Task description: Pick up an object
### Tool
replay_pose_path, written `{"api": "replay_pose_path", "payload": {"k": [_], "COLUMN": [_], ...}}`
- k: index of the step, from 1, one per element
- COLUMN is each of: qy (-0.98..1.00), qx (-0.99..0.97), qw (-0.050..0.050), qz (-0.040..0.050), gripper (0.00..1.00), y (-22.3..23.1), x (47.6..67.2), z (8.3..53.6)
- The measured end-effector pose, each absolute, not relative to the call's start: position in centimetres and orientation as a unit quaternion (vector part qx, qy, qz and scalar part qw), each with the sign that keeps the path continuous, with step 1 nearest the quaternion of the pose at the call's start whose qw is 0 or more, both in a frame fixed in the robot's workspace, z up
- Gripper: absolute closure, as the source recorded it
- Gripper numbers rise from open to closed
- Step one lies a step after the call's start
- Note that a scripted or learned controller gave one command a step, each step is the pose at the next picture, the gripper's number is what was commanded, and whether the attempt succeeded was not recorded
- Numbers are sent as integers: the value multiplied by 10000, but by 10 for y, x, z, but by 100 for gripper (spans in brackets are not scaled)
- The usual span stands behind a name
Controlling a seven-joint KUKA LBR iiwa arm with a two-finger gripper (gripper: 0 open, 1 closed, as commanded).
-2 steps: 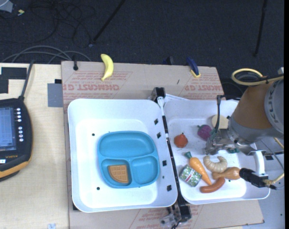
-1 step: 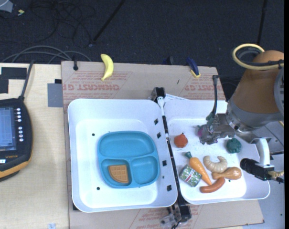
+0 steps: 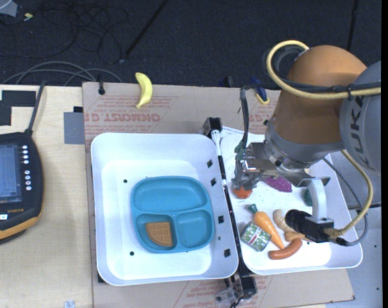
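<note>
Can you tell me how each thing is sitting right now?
Blue divided plastic plate: flat in left bin, holding waffle.
Brown toy waffle: lying in plate's lower-left compartment.
Orange toy carrot: lying in right bin.
Yellow toy banana: lying on cardboard behind bins.
Robot gripper: low over right bin.

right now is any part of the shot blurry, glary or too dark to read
Camera view: even light, mild glare on the white left bin; the blue tray is crisp; the gripper is small, shadowed under the arm, its fingers unreadable; the dark floor beyond the bench loses detail.
</note>
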State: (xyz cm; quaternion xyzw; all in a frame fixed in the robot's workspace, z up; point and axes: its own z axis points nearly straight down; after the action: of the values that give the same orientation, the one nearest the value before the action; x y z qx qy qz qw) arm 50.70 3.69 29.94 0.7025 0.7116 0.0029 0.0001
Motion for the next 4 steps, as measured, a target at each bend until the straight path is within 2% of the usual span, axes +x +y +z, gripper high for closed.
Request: {"api": "replay_pose_path", "payload": {"k": [1, 2, 3, 4], "qy": [7068, 7081, 7091, 7096], "qx": [7074, 7061, 7051, 7046], "qw": [13, -2, -10, -3], "qz": [11, 2, -19, 6], "gripper": [100, 100, 100, 100], "y": [2, 30, 30, 103], "x": [482, 476, 477, 476], "z": [355, 372, 381, 414]}}
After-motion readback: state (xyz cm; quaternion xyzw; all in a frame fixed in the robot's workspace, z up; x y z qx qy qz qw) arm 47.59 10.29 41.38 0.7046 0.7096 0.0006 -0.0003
